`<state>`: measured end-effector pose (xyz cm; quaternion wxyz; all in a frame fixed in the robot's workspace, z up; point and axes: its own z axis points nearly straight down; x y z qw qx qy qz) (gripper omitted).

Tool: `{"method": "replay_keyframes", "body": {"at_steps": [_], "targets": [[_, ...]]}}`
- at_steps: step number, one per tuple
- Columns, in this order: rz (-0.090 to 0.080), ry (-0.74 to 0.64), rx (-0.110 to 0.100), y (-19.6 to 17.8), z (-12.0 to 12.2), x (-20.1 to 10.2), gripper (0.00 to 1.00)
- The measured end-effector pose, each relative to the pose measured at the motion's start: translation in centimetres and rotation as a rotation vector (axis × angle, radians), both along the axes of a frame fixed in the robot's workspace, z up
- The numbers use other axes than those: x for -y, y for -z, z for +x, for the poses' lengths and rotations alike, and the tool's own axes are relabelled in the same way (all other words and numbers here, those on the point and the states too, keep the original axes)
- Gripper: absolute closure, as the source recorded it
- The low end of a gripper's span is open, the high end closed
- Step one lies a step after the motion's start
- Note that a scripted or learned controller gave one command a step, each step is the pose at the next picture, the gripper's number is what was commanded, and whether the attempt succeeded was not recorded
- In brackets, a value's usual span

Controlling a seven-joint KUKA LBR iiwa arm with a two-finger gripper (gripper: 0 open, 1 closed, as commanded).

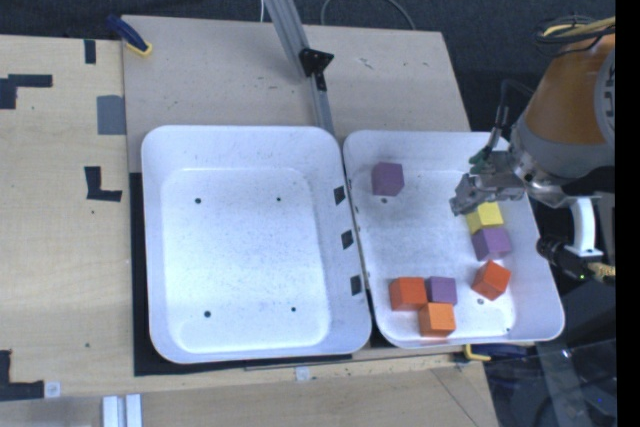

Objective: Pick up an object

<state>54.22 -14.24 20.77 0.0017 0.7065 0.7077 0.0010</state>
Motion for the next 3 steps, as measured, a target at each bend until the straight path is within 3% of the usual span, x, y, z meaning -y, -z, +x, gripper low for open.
{"method": "replay_keyframes", "body": {"at_steps": [3], "targets": [[0.003, -0.006, -0.005, -2.0, -2.4, -16.1, 1.0]]}}
